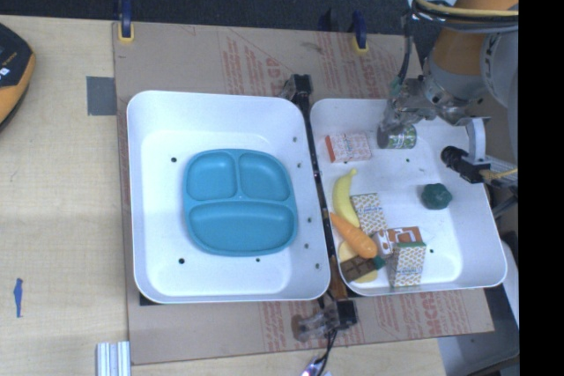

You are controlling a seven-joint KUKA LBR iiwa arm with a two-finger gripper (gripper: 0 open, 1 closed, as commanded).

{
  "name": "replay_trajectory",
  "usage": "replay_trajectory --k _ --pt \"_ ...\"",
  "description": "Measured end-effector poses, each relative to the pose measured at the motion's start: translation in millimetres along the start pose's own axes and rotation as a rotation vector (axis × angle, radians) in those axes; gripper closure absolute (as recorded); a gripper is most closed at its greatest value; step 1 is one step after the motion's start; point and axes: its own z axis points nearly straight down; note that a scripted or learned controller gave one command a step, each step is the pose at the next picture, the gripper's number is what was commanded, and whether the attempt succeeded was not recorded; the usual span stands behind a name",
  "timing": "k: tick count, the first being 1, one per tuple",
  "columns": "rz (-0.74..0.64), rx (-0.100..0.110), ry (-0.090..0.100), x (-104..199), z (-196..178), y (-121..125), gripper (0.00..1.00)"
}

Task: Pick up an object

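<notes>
Jaws first: honestly can't tell if they're apart or together from this angle. The gripper [397,135] is just a blurry metallic clump hanging low over the far end of the right bin [480,277], and I can't make out anything between them.

Going big to small: the arm [463,48] comes in from the right. The left bin [150,128] has a blue divided plate [238,200] sitting in the middle of it. All the small stuff is in the right bin, mostly piled along its left wall towards the near end. There's a banana [345,195], an orange carrot-looking thing [352,235] lying across its lower end, and a brown box [403,238]. A couple of patterned packets [368,211] are touching each other in the same heap.

Two things sit apart from that heap. One is a red-and-white packet [348,145] and the other is a dark green lump [434,196].

My guess is the packet is the easy target. It lies just beside the gripper, to its left in the view and a touch nearer the camera. It's flat, with its long side running roughly left to right. The green lump is also near, down and to the right. The pile looks like the risky pick since everything overlaps.
</notes>
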Motion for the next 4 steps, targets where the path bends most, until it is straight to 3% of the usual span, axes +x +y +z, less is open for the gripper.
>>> replay_trajectory --k 1,2,3,4 --pt "0.000 0.003 0.000 0.0 1.8 -1.0 0.00" --pt "0.007 0.017 0.003 -67.5 -65.0 -5.9 0.00" --pt "-0.001 0.029 0.008 -54.2 28.1 -9.2 0.00" --pt "0.001 0.026 0.008 -61.6 37.3 -8.5 0.00"
